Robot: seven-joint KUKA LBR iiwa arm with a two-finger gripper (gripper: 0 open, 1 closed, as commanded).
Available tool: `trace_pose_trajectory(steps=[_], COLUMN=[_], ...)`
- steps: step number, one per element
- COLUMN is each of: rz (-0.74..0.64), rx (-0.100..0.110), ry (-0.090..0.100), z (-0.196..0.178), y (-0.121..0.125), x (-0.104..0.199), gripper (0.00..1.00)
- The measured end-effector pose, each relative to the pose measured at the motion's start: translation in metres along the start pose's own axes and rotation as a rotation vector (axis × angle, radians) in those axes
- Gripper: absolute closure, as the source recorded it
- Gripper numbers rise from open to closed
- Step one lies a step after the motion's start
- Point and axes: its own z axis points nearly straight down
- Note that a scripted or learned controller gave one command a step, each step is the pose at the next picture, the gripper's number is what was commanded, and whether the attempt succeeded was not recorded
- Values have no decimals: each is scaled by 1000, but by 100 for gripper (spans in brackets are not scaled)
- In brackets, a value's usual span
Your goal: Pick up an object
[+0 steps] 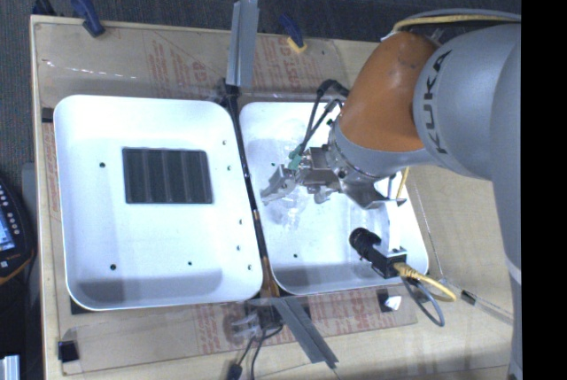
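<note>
Block (166, 175): dark grey, ribbed, rectangular. It lies flat in the left bin (80, 192), on the upper middle of the floor, left of frame centre. Gripper (282, 181): over the upper left part of the right bin (292, 274), at frame centre, well apart from the block. Whether it is open or closed, or has hold of anything, cannot be told. Arm (461, 104): enters from the right.

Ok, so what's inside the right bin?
The gripper hangs inside the right bin, with a blurry pale patch beneath it. The arm hides the bin's upper right part.
</note>
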Motion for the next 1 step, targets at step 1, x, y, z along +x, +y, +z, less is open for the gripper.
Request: trace_pose_trajectory(steps=[1], rz=[125], rx=[-2], ry=[-1], z=[15], y=[40], x=[-71], gripper=[0])
